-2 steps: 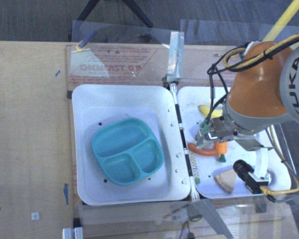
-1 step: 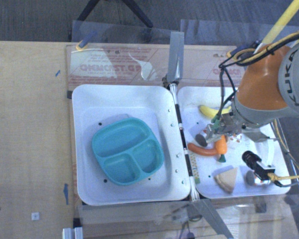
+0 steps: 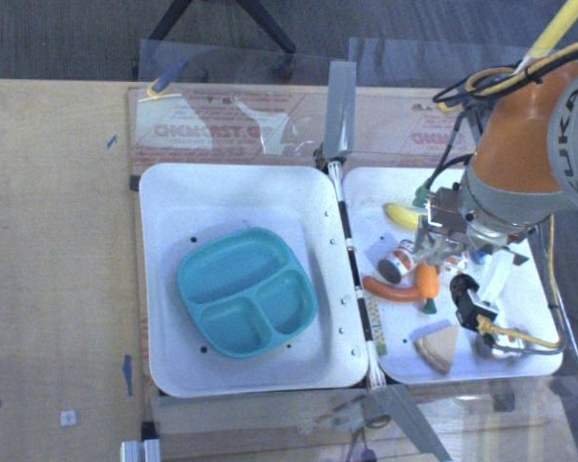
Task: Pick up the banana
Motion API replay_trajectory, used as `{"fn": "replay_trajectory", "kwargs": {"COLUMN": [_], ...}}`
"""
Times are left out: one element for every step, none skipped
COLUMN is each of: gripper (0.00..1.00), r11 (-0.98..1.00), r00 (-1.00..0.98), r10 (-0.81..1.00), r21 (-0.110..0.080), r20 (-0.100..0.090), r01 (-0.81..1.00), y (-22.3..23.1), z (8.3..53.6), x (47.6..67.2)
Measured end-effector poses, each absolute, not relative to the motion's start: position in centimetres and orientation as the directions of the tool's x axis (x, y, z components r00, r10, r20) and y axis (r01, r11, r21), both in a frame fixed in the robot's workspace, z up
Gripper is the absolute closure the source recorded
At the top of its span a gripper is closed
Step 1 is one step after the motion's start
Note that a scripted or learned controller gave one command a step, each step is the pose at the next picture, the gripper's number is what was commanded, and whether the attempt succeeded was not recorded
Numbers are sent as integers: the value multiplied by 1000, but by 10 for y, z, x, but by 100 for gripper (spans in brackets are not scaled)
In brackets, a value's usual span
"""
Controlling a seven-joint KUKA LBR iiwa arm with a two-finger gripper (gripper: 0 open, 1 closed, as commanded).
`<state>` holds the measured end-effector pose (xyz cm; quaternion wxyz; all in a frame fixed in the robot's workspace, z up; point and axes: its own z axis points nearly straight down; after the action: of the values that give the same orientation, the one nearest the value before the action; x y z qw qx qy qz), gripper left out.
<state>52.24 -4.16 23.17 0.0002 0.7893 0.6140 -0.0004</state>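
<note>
the banana (image 3: 401, 216) lay in the right bin (image 3: 530, 308), near its upper left corner and partly covered by the arm's wrist. the pincer (image 3: 441, 250) hung just below the banana, above a small jar (image 3: 398, 263) and a carrot (image 3: 403, 290); its opening could not be determined. a bread wedge (image 3: 437, 346) lay lower down. the left bin (image 3: 164, 258) held a teal divided plate (image 3: 246, 292).

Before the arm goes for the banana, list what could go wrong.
1. The banana lies partly under the arm, so a grasp may catch only its end and slip.
2. The gripper hangs nearer the carrot and the small bottle; it might close on those instead.
</note>
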Motion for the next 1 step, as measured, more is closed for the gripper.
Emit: {"fn": "replay_trajectory", "kwargs": {"gripper": [100], "r11": [-394], "r00": [394], "r10": [919], "r21": [1], "r20": [-1], "r01": [919], "y": [-6], "z": [245], "x": [512]}}
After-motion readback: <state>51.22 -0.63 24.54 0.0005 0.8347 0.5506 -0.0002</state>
